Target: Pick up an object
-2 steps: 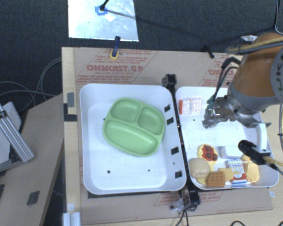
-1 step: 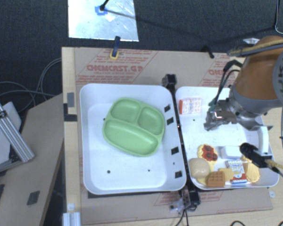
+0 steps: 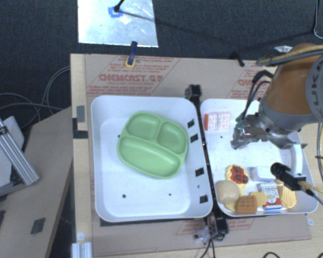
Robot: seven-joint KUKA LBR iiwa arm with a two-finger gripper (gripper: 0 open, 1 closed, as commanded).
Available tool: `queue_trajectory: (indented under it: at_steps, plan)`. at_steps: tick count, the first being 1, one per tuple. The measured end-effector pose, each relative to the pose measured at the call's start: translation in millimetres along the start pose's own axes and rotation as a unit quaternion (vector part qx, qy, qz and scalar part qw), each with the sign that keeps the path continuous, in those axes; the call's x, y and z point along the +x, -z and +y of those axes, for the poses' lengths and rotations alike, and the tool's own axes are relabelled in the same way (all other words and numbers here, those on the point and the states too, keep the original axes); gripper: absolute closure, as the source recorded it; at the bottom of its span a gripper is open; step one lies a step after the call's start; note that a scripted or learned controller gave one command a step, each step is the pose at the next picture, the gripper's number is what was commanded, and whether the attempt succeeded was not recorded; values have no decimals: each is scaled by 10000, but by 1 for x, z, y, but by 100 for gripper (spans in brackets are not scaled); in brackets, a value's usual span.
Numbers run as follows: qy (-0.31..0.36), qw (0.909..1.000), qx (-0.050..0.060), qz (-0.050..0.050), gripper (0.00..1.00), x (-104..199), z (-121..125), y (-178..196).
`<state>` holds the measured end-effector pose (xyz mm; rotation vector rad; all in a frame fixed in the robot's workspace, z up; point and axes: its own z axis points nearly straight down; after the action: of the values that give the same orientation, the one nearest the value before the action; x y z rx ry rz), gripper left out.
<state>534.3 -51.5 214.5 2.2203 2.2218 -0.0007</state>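
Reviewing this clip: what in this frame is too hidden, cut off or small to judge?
- Gripper, camera view: too small and dark to tell whether it is open, or whether it grips anything.
- Right bin: its far right part is covered by the arm.
- Small packet: its print is too small to read.
- Toy foods in the near corner: overlapping, individual kinds unclear.

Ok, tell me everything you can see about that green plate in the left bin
The green plate is a pale green divided tray, plastic by its look, with rounded corners and three compartments: one long, two smaller. It lies flat and upright, turned at a slant, on the floor of the left bin, near its middle. Nothing rests in it or touches it.
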Motion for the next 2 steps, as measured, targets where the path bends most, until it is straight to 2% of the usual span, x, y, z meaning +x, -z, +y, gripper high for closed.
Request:
queue_trajectory:
  at_steps: [1, 2]
  plan:
    - [20, 10000, -15, 5, 100, 4, -6, 20]
    - [6, 10000, -10, 3, 100, 1, -6, 20]
